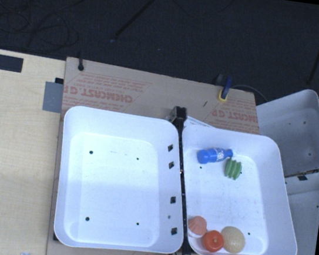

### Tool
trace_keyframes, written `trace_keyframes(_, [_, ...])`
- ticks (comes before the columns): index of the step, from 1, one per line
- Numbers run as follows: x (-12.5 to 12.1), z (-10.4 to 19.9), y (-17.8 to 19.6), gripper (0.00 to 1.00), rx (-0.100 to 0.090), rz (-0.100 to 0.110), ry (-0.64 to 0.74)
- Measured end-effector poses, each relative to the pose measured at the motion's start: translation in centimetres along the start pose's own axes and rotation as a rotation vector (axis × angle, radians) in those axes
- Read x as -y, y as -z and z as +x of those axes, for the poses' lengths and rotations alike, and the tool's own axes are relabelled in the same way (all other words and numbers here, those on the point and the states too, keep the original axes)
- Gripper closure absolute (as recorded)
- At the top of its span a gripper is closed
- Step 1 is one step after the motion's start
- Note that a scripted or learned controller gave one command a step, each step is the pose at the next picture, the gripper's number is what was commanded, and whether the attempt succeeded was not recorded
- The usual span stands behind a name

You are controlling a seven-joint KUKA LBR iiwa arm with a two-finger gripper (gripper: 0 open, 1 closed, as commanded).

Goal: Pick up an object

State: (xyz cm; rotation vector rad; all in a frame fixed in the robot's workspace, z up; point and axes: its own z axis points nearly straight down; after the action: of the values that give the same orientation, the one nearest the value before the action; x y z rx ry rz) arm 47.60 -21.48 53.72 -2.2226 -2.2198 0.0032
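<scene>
The blue bottle lies on its side near the far end of the right bin, with room around it, so it looks easiest to grab. Come straight down and pinch across its middle. I cannot tell if the tool is spread or pressed together.

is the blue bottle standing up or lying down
Lying down: the blue bottle rests on its side in the right bin, beside the green object.

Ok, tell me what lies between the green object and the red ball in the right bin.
In the camera view, bare white bin floor separates the green object from the red ball; nothing lies between them.
</scene>
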Motion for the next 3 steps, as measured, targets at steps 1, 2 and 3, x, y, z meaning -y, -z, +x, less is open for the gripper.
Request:
trace_keyframes(1, [-0.02, 0.16, 0.01, 1.00, -0.001, 0.000, 0.007])
trace_keyframes(2, [-0.02, 0.16, 0.01, 1.00, -0.001, 0.001, 0.008])
trace_keyframes(3, [-0.02, 0.16, 0.01, 1.00, -0.002, 0.001, 0.008])
